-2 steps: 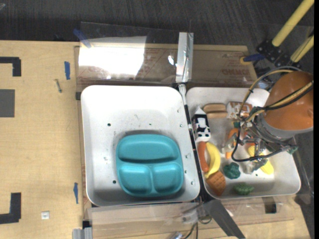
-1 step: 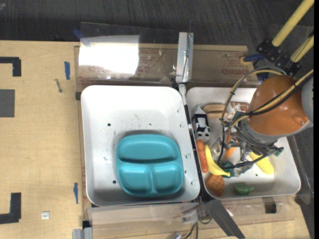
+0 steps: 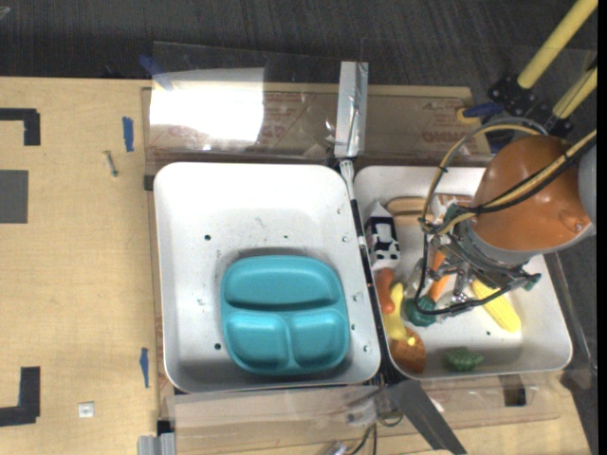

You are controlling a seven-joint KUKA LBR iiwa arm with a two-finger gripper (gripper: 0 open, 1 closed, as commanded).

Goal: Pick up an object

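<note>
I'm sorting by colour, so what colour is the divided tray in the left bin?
Teal blue. The divided tray shows best in the overhead camera view.

No legible text, label, brand, number or sign is found; faint reddish printing on the brown cardboard panel [image 3: 285, 126] behind the two white bins is too blurred to read.

Two white bins [image 3: 190, 254], one teal tray [image 3: 283, 313], perhaps seven small items [image 3: 410, 349].

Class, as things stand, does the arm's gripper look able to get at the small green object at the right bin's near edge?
Probably yes: the small green object lies uncovered just beyond the gripper, with bare bin floor around it.
</note>
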